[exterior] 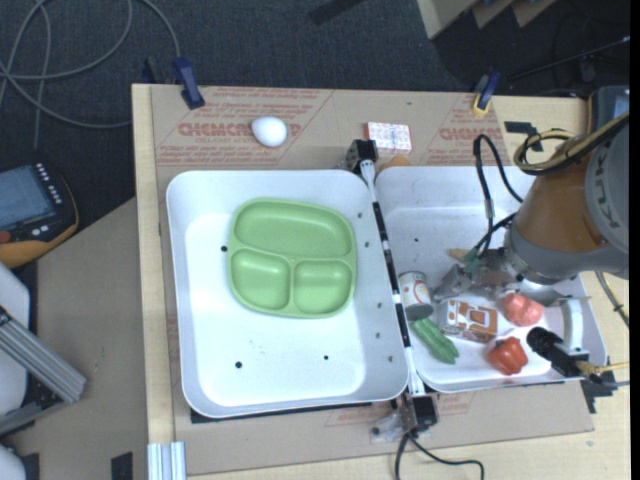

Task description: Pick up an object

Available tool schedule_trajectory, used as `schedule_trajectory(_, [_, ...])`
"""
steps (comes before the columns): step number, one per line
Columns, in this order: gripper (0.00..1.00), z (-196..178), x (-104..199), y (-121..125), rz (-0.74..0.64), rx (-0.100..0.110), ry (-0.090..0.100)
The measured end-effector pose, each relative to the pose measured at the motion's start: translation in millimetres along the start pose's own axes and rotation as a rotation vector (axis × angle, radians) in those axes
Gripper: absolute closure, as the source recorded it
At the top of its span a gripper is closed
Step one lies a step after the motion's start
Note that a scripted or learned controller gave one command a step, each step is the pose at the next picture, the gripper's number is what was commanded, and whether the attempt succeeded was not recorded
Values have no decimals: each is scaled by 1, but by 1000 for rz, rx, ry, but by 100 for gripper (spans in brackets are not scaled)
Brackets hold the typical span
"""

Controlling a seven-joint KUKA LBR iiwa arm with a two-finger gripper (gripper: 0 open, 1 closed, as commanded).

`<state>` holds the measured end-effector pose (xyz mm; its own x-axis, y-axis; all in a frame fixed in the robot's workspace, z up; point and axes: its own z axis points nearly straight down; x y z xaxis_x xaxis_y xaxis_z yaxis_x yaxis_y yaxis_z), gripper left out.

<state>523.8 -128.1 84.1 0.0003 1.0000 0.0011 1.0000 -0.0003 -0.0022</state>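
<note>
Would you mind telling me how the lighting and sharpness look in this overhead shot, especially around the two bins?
In the camera view, lighting is even and soft; the left bin shows mild glare on its white floor, the green tray is fairly crisp, and small items in the right bin near the arm look soft and slightly blurred.

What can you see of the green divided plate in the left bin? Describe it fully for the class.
The green divided plate is pale green, looks like smooth moulded plastic, and has a rounded outline. Raised ridges split it into three compartments: one wide one at the far side and two smaller ones at the near side. All three look bare. It lies flat and right way up on the floor of the left white bin, towards its far half, with no other thing touching it.
</note>
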Motion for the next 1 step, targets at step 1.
schedule_trajectory(1, [0,-19,-38,42,0,-4,-3])
